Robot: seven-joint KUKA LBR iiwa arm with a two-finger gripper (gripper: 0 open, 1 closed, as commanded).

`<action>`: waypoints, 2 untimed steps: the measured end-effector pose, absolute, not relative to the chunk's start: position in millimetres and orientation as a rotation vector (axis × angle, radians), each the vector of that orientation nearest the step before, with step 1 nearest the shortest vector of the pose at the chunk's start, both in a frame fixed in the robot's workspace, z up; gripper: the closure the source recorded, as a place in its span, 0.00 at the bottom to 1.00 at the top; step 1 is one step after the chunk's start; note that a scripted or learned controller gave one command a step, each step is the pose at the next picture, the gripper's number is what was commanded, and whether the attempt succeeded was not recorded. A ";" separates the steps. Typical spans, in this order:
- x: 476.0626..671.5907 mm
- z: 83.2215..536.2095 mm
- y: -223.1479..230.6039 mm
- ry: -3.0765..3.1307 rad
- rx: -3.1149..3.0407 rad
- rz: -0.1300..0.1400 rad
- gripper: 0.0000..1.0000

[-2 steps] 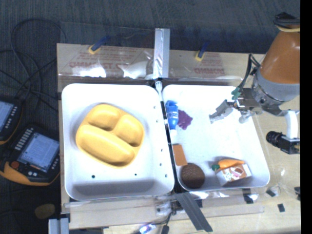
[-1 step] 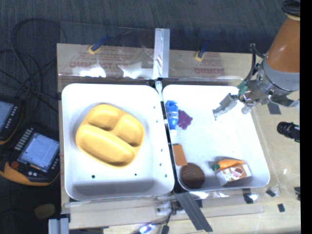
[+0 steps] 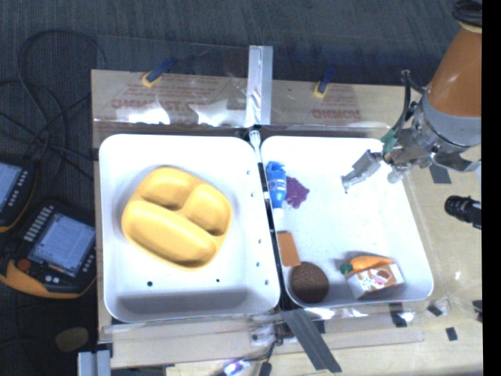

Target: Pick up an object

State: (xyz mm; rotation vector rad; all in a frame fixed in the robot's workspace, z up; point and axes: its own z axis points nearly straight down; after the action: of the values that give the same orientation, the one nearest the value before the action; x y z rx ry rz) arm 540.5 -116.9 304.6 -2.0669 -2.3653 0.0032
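Observation:
My gripper [image 3: 371,175] hangs over the upper right part of the right bin [image 3: 391,218], open, with nothing between its fingers. The right bin holds a blue tube-like item [image 3: 275,180] against its left wall and a purple piece [image 3: 297,191] beside it. An orange block [image 3: 288,249] and a brown ball [image 3: 309,281] lie at the front left. A white and orange carton [image 3: 374,276] sits at the front right. All of these lie apart from the gripper. A large yellow lumpy object [image 3: 178,216] rests in the left bin [image 3: 125,288].
The grey arm with its orange band [image 3: 462,69] comes in from the upper right. A clear plastic sheet [image 3: 196,100] is clipped behind the bins. Handheld controllers [image 3: 47,249] and cables lie left of the bench.

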 end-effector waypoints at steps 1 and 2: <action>567.2 187.4 -71.0 -2.482 -1.922 0.001 0.00; 624.2 183.2 -47.8 -2.627 -1.722 0.003 0.00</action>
State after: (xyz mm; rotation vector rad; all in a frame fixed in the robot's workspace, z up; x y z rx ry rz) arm 624.2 -47.8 183.2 -1.7216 -2.6269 0.0027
